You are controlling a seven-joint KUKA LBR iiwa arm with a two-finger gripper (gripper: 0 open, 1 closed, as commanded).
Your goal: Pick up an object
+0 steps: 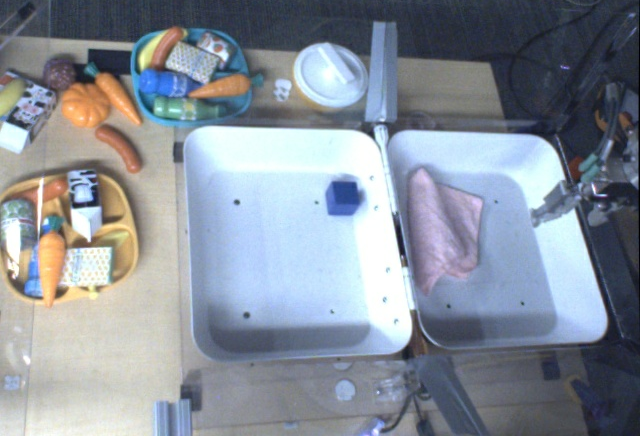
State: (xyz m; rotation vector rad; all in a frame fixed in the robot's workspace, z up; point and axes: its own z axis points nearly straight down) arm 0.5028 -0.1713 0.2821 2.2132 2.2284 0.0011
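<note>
judging from the scene, nothing was lifted yet: the blue block [343, 196] and pink cloth [445, 229] lay in their bins, the gripper [548, 211] hung at the right rim, grip state impossible to tell.

I see a small blue cube [343, 196] in the left bin [215, 254], resting flat on the floor near the bin's right wall and closer to its far edge than its near one. In the right bin [560, 314] a pink cloth [443, 230] lies crumpled and folded over itself, stretched along the left wall, from near the far-left corner toward the middle.
</note>
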